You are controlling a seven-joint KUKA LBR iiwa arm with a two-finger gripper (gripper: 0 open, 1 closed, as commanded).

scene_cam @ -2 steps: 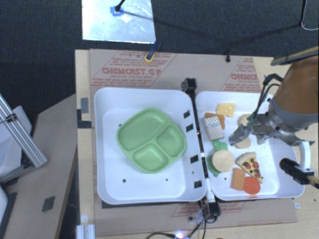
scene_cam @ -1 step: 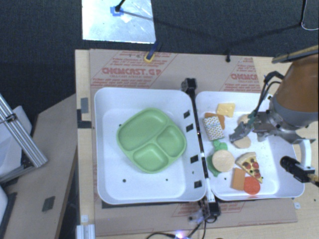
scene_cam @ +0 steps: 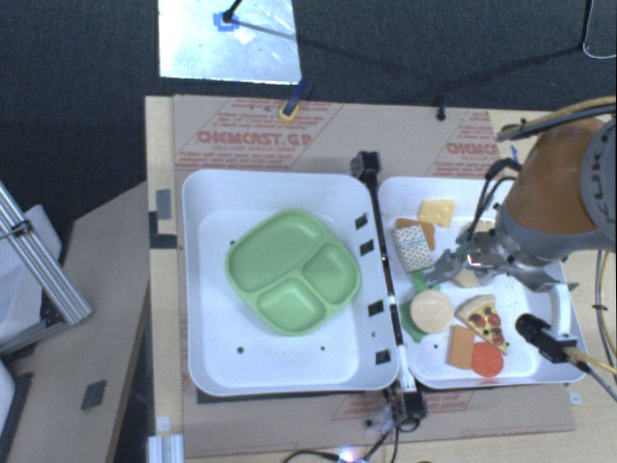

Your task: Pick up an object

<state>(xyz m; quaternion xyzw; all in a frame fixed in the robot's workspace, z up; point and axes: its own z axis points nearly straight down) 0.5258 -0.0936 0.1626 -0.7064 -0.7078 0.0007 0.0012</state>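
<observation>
My gripper hangs low over the middle of the right bin, among toy food. A patterned cracker block lies just to its upper left, and a yellow cheese wedge sits farther back. A round cream bun lies just below the gripper, with a green piece between bun and cracker. A pizza slice, an orange block and a red disc lie toward the bin's front. A pale piece is partly hidden under the gripper. Nothing visibly sits in the gripper.
The left bin holds a green divided plate. A black divider with clips runs between the two bins. The arm's orange and grey body covers the right bin's back right corner.
</observation>
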